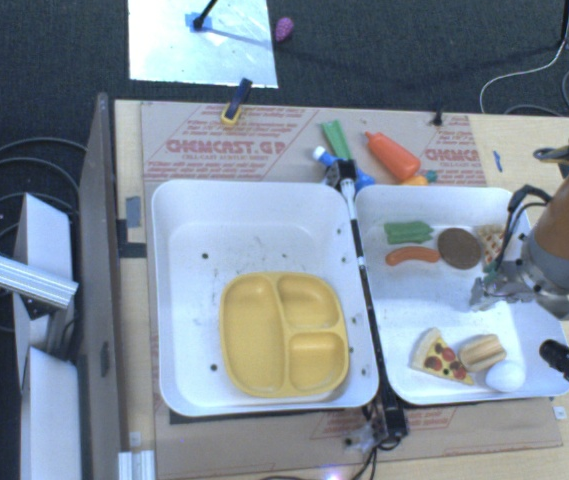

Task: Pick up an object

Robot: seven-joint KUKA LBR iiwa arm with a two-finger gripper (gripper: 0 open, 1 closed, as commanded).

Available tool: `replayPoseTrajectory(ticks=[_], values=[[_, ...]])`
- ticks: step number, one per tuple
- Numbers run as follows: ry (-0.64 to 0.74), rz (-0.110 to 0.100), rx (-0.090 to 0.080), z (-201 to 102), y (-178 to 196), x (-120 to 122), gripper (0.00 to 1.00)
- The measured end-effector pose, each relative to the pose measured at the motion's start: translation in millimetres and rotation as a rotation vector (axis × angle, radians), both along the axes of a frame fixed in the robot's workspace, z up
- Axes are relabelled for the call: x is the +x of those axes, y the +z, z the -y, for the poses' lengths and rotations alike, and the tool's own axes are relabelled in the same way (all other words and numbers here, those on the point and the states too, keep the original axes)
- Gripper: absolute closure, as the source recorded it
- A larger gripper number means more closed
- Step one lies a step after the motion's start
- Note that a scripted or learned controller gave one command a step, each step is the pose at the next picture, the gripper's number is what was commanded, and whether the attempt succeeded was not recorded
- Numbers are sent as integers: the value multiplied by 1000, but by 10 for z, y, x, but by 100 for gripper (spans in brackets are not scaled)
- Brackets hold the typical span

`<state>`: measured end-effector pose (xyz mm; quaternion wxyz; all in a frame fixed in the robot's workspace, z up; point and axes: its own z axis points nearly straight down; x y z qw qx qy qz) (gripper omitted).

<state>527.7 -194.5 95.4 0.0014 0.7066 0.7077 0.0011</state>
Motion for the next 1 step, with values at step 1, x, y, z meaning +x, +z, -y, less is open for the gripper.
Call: replayPoseTrajectory(ticks=[1], values=[[5, 17, -7, 131, 1880, 374, 100]])
